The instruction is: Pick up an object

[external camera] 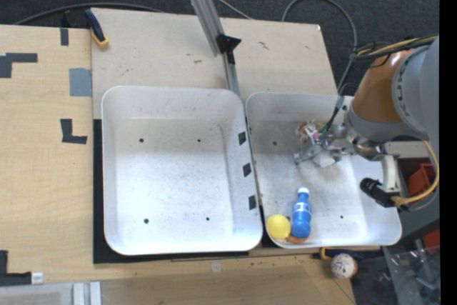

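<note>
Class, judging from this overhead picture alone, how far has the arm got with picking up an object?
Done: the gripper is down inside the right bin. In hand: nothing visibly. Left: the blue bottle and yellow ball lie ungrasped at the near wall, so grasping and lifting remain.

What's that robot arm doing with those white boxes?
The arm is reaching in from the right, with its gripper down inside the right bin. It's meant to pick something up. A blue bottle and a yellow ball lie at that bin's front edge, away from the gripper, so they're untouched. Whether it has grabbed anything is too hard to tell. The left bin sits beside it.
</note>
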Motion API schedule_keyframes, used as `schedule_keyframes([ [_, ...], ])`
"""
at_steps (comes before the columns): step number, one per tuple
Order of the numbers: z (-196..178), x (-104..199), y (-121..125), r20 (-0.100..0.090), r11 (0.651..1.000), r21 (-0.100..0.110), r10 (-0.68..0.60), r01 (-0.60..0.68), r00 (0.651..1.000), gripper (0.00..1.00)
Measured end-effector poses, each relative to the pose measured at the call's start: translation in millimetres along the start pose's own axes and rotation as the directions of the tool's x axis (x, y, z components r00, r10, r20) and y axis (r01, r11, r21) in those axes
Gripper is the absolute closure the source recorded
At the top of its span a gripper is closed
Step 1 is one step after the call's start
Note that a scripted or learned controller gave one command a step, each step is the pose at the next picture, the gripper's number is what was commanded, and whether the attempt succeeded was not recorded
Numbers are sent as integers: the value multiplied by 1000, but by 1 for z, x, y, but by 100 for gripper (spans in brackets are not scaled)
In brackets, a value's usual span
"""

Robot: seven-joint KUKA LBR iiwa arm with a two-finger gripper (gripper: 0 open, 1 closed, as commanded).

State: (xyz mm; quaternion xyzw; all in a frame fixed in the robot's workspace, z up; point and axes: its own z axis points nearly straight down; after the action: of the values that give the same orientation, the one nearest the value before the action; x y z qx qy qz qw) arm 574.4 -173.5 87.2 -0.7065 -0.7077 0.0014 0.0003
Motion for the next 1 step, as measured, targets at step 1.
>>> schedule_keyframes([
  [1,-12,1,0,-1,1000,0,-1,1,1000,100],
])
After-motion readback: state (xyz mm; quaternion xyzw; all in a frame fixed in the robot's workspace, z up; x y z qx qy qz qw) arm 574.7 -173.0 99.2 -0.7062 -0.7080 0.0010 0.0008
